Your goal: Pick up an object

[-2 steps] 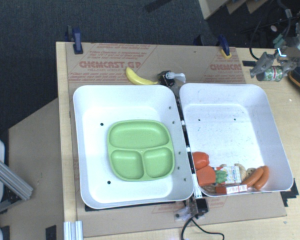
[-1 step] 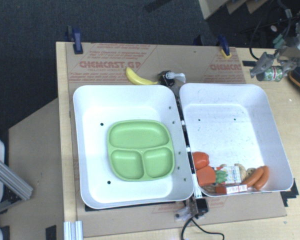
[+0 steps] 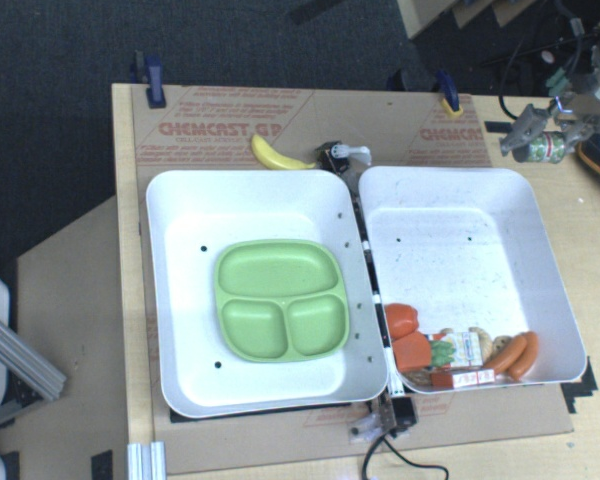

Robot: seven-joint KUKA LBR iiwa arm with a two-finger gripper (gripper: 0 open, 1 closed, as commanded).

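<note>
Lettering reading "CHEMCAST GP" ran in red across the cardboard sheet covering the table, partly hidden by the two white bins. A banana lay on the sheet just behind the left bin, beside a small dark gadget. A green divided plate sat in the left bin. Toy food huddled in the near corner of the right bin: a red pepper, an orange block, a labelled packet too small to read, and a sausage. The claw hung at the far right, off the bins, blurred; whether apart or together, I cannot tell. Blue clamps gripped the back edge.
</note>
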